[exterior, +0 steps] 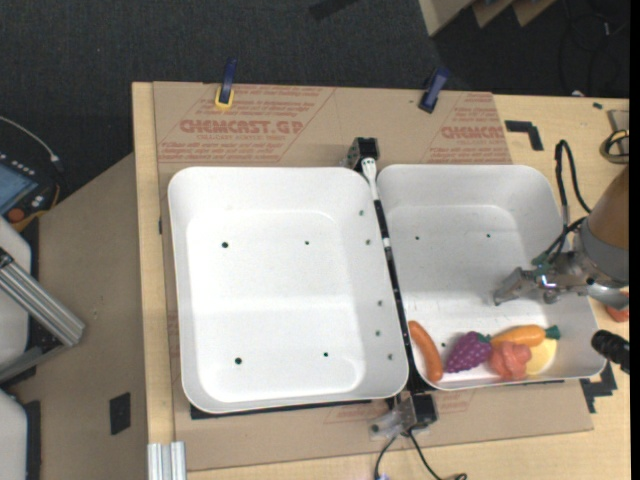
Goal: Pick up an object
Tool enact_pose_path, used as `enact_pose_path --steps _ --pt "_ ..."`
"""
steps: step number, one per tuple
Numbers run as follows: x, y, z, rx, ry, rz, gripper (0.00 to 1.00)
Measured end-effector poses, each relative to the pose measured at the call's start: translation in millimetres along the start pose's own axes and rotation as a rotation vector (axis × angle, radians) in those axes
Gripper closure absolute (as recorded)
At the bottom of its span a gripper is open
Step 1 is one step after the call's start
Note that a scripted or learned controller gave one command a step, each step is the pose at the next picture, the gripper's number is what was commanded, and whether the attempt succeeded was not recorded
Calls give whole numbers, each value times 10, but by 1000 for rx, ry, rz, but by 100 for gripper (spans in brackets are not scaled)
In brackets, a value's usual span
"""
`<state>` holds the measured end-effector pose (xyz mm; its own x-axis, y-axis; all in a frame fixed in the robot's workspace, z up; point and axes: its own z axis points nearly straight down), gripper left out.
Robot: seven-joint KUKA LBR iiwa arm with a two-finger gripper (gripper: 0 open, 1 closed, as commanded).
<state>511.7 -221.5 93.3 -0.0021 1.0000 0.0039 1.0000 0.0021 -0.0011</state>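
Looking down on the bench, I see my arm (608, 230) reaching in from the right edge, with the gripper (505, 292) hovering over the right bin (470, 193) near its middle. Its two fingers (517, 279) point toward the bins' shared divide and look spread a little apart, with nothing between them, so I read the gripper as open and carrying no object.

All the toy food sits along the near wall of that right bin, below the gripper and apart from it. From the divide outward I count an orange sausage (426, 351) lying at a slant against the bin's near-left corner, then a purple grape bunch (468, 352) just beside it, then a reddish piece (509, 361) I cannot name for certain, touching the grapes. An orange carrot (522, 335) with a green tip lies on top of that cluster, and a pale yellow piece (541, 359) rests at the far end, touching the reddish one.

The left bin (275, 278) sits against the right one on the brown cardboard sheet (300, 118), which is held by two clamps (226, 86) at its far edge.
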Motion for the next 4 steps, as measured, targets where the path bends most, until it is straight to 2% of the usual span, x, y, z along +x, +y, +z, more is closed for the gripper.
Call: enact_pose_path --steps 2,3,4 --pt "0 0 0 0 0 0 0" --pt "19 467 100 2 4 -2 0" --pt "34 195 -555 -4 -6 3 0"
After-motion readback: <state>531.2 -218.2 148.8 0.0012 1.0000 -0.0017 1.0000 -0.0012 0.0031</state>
